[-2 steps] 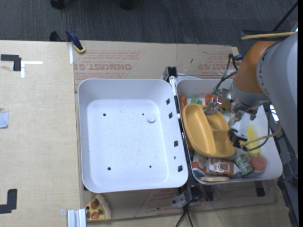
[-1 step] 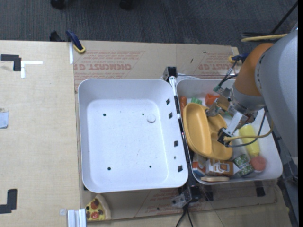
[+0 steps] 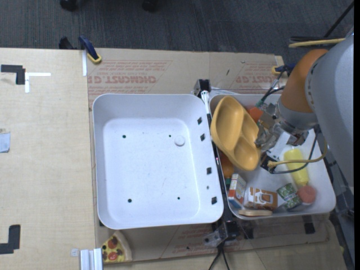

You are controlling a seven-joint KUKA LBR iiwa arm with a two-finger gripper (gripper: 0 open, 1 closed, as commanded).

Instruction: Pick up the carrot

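Carrot (image 3: pixel 255 113): small orange bit showing in right bin (image 3: pixel 323 204), far end, just behind the yellow bowl (image 3: pixel 235 131), mostly hidden by bowl + arm (image 3: pixel 304 89). Can't tell if gripper touches it. Gripper (image 3: pixel 269 141) is low in right bin, approx mid-bin, right next to bowl's right edge; jaws hidden from this angle, can't tell open or closed, nothing seen held.

Bowl is tilted, leaning on the left wall of right bin, inside facing up/right. Another orange patch (image 3: pixel 226 165) peeks out under bowl near the wall btwn bins; can't tell what it is.

Other stuff in right bin: yellow lemon-like item (image 3: pixel 296 165) right of gripper, pink round thing (image 3: pixel 307 194) near front right corner, green packet (image 3: pixel 288 194) beside it, orange/white carton (image 3: pixel 260 197) at front, small box (image 3: pixel 233 185) left of that.

Left bin (image 3: pixel 107 151): one small white disc (image 3: pixel 179 141) right of centre. Pizza-slice toy (image 3: pixel 114 248) on cardboard in front of left bin. Blue/yellow clamp (image 3: pixel 90 49) at cardboard's far left edge.
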